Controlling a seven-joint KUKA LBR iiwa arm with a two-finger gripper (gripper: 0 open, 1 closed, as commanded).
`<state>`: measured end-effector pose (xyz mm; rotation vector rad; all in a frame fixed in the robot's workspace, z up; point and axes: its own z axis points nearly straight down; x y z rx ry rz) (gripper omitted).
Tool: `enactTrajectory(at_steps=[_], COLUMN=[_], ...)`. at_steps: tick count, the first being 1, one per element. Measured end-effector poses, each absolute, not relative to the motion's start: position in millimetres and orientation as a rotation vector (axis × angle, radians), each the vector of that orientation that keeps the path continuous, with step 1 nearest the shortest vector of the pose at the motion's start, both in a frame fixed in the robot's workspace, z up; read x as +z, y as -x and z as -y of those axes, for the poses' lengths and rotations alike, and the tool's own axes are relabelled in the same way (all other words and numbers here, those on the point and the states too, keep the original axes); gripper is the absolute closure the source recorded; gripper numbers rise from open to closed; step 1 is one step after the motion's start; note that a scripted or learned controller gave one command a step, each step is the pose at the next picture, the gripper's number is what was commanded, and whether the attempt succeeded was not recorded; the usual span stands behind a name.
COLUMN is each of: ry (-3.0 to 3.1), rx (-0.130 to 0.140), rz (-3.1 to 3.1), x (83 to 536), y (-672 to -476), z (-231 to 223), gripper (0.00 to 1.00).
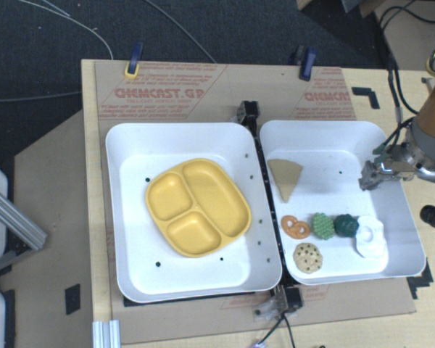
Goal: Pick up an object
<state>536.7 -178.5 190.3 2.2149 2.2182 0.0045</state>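
In the right bin point(333, 140) lie a tan wedge point(284, 177), a pretzel point(296, 228), a light green knobbly piece point(322, 225), a dark green piece point(346, 225), a white object point(370, 239) and a speckled cookie point(307, 257). My gripper point(375, 174) hangs at the right bin's right side, above and to the right of the green pieces, with nothing seen in it.
The left bin point(130, 158) holds a yellow three-compartment plate point(197, 206). Clamps sit at the board's back edge, blue and yellow point(134, 60) and blue point(305, 61). A black clip point(249, 112) joins the bins at the back.
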Motion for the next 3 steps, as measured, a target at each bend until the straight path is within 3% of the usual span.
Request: enactTrajectory(at_steps=[1, 3], ry=[-2.215, -2.218], rx=[0.004, 0.0], rz=[-2.217, -2.231], x=[234.1, 224.6], y=[-535.9, -547.0], z=[181.8, 82.2], gripper=[1.0, 1.0])
